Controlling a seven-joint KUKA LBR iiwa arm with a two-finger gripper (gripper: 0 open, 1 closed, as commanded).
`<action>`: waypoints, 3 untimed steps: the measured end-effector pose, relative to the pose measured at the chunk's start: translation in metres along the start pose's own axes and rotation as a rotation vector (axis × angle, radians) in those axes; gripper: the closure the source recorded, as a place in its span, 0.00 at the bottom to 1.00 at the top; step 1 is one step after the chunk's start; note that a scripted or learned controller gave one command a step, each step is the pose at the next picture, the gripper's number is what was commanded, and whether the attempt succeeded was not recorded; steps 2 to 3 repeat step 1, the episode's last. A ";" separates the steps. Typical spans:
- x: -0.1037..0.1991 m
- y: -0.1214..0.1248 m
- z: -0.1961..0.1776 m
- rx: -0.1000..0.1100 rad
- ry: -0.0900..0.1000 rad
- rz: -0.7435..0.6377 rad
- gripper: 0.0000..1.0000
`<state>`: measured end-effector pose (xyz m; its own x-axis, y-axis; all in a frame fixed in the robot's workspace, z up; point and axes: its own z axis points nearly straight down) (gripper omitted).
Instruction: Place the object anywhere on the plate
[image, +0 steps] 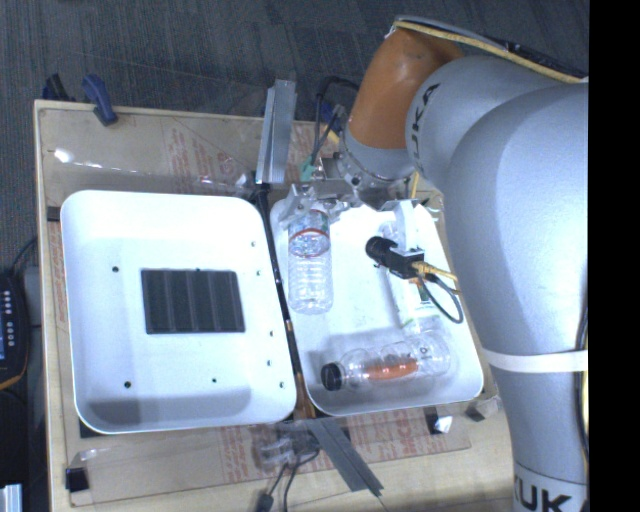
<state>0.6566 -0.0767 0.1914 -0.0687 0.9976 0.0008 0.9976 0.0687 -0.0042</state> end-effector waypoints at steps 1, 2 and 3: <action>0.048 -0.088 0.001 -0.001 -0.001 -0.197 1.00; 0.048 -0.088 0.001 -0.001 -0.001 -0.197 1.00; 0.048 -0.088 0.001 -0.001 -0.001 -0.197 1.00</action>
